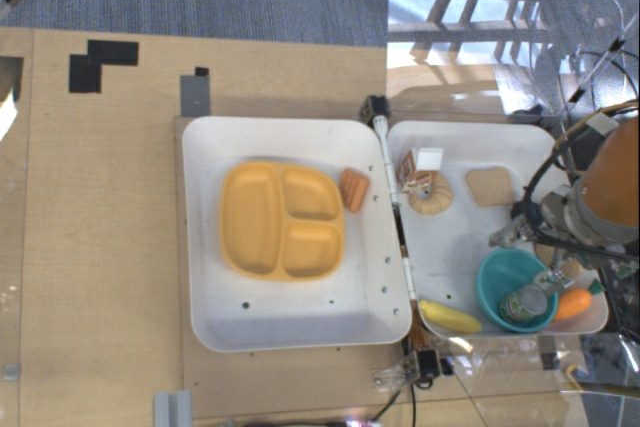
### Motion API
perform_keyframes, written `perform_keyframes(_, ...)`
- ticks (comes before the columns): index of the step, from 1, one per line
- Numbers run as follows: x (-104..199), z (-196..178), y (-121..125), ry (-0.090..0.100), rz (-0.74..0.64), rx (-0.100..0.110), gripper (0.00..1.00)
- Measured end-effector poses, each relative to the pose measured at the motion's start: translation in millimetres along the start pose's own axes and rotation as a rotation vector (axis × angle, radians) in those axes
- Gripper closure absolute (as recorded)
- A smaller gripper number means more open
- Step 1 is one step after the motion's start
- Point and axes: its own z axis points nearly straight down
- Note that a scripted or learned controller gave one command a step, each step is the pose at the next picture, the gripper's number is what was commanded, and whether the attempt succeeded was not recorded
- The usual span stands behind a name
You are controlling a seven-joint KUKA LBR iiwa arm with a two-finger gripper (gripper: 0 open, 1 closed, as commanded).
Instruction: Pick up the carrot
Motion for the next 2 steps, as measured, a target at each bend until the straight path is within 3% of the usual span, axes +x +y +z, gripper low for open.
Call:
perform_keyframes(1,-5.4,9.2,-0.6,-0.012,-0.209,0.006,0.00)
perform_keyframes(2,-11.8,-243.1,-9.8,0.013,-0.216,-0.004,0.00)
